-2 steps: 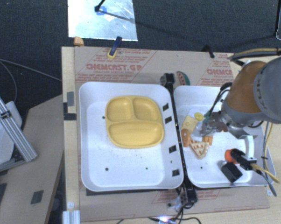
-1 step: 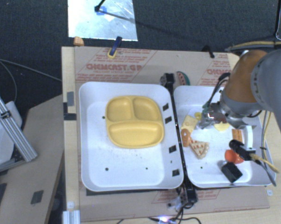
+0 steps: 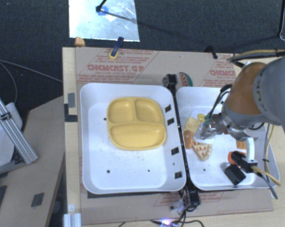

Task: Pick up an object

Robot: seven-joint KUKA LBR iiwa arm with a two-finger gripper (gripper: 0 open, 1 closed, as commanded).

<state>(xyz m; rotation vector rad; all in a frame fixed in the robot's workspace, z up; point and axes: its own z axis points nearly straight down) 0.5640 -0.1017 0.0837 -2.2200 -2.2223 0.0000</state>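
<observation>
Starting far to the left of the jaws, the left bin [image 3: 93,174] sits on the table [image 3: 43,126] and carries a yellow divided plate [image 3: 135,124]. The plate has three compartments and lies flat near the middle of that bin, well apart from the jaws. A cardboard sheet [image 3: 147,63] with red lettering lies under both bins.

The right bin [image 3: 213,186] touches the left one along their shared edge, and the jaws hang low over its left half. Just left of the jaws lies a pale yellow wedge [image 3: 192,124], close enough that I cannot tell whether it touches them. A small yellow piece [image 3: 200,116] lies just above and left of the jaws, beside the wedge. Below and to the left of the jaws is a brown-orange piece [image 3: 188,140], near the bin's left wall. A triangular waffle-like slice [image 3: 202,151] lies flat just below the jaws, touching or nearly touching the brown-orange piece.

I cannot tell whether the jaws are wide or narrow. To their right rises the grey arm [image 3: 275,93], with its orange band [image 3: 242,96] above the wrist.
</observation>
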